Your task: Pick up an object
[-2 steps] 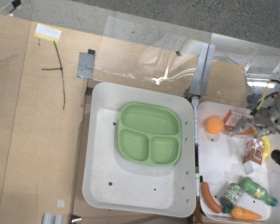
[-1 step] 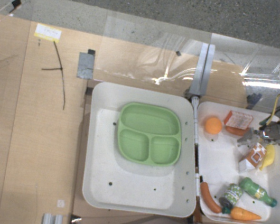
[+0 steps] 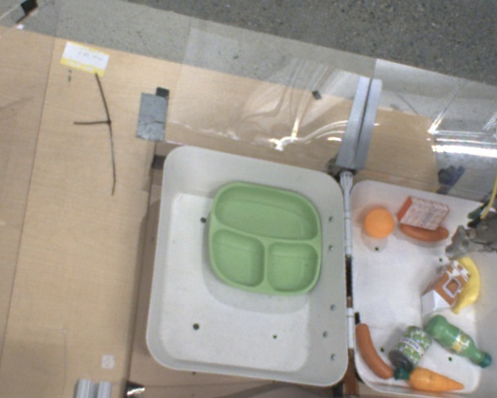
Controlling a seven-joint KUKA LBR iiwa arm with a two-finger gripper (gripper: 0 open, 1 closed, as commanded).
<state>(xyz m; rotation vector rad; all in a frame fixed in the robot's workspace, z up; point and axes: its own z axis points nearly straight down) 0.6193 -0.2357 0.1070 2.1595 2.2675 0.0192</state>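
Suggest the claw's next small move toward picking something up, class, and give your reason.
Probably lower straight down: the claw hovers in the right bin, just above the banana and the small carton, holding nothing visible. They are the nearest objects.

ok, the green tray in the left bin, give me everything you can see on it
The green tray is a pale green divided plate, plastic by its look, squarish with rounded corners. It has three compartments: one wide one across the far side and two smaller ones side by side on the near side. It lies flat, right way up, toward the back of the left bin, resting on the bin's white floor. Nothing lies in it or touches it.
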